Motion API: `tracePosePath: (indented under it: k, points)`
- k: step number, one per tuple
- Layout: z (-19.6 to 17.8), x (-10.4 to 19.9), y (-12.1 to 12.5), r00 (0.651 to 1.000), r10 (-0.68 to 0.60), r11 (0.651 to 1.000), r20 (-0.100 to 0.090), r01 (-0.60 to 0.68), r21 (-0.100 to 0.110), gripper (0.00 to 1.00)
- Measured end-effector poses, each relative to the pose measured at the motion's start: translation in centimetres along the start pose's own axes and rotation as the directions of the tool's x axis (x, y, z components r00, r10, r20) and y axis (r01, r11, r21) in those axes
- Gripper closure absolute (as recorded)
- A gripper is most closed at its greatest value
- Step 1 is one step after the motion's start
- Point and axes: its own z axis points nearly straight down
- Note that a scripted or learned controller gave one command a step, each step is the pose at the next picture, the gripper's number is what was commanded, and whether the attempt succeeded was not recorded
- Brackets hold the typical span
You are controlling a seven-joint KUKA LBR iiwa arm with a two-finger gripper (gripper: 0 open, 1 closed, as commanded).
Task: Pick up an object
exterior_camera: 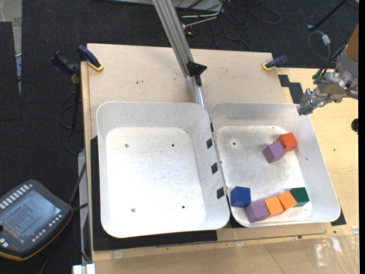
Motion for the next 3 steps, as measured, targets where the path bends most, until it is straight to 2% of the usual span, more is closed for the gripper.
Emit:
tracePosePath:
  k: [1, 3]
  points:
    - [-3.5, 0.0, 0.2, 1.000, 0.000, 1.000, -0.001, 0.000, 0.003, 1.00]
    - [-3.1, 9.5, -2.3, 1.000, -0.004, 1.000, -0.005, 0.004, 0.010, 1.00]
